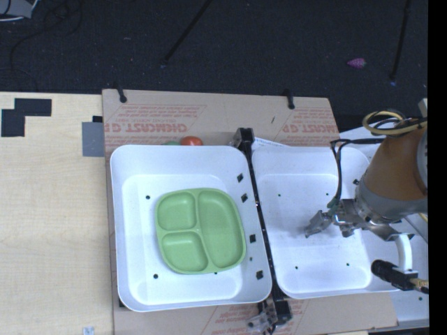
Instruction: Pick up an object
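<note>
Pale green and smooth, a three-compartment plastic plate [200, 230] lies flat in the left shallow white bin [133, 180]. Over the right white bin [293, 166], the grey arm's metal gripper [316, 226] reaches in low from the right, its grip impossible to judge.

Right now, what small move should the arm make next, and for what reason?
Probably the hand should travel toward the left bin. It hangs low over the right bin, where no object lies beneath it, while the green divided plate rests flat in the left bin's middle. The plate is the pickable thing I can see, so crossing the divider between the bins seems the sensible first step.
</note>
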`<move>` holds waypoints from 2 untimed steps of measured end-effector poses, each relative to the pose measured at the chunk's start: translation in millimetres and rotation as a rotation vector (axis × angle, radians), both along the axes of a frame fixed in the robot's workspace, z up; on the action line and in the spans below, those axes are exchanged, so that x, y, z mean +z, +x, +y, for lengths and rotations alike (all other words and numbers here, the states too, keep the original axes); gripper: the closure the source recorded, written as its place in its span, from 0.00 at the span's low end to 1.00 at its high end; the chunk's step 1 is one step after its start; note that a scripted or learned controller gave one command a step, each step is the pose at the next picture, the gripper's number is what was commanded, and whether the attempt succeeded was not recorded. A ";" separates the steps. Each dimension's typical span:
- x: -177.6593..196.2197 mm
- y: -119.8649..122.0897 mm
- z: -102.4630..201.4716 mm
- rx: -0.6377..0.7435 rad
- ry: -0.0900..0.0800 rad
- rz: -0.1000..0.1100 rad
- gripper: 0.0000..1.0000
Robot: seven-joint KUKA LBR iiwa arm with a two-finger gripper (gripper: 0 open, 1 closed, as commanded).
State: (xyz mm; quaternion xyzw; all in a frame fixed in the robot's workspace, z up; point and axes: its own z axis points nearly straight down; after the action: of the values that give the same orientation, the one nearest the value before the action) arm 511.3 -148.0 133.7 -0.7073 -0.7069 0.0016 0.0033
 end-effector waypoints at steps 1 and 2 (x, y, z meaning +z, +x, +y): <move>-48.2 -0.2 0.8 0.000 -0.001 -0.004 0.00; -35.1 0.6 -0.4 -0.005 -0.001 -0.006 1.00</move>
State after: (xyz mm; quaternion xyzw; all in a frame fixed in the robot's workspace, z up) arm 511.9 -148.4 98.6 -0.7092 -0.7051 -0.0001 0.0007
